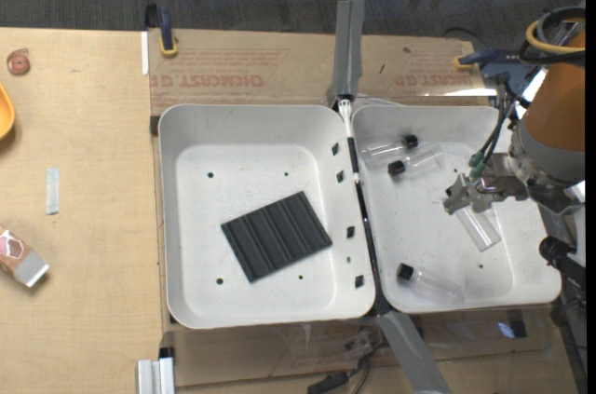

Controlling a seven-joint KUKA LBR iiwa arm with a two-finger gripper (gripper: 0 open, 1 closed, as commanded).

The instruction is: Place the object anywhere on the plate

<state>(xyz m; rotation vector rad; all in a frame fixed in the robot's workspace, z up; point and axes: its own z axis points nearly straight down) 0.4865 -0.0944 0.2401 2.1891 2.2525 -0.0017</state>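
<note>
A dark ribbed rectangular plate point(277, 235) lies tilted on the floor of the left bin point(186, 141). Several clear vials with black caps lie in the right bin point(521, 290): two near its back left point(389, 148) point(415, 163), one near the front point(426, 282), and one point(483, 231) right of the middle. My gripper point(461, 197) hangs low over the right bin, just above and left of that last vial. I cannot see any vial held in it.
The arm's grey wrist and orange band point(559, 113) fill the right side of the right bin. A ridge point(358, 197) divides the two bins. The wooden bench to the left bears small items, among them a wrapped bar point(20, 257).
</note>
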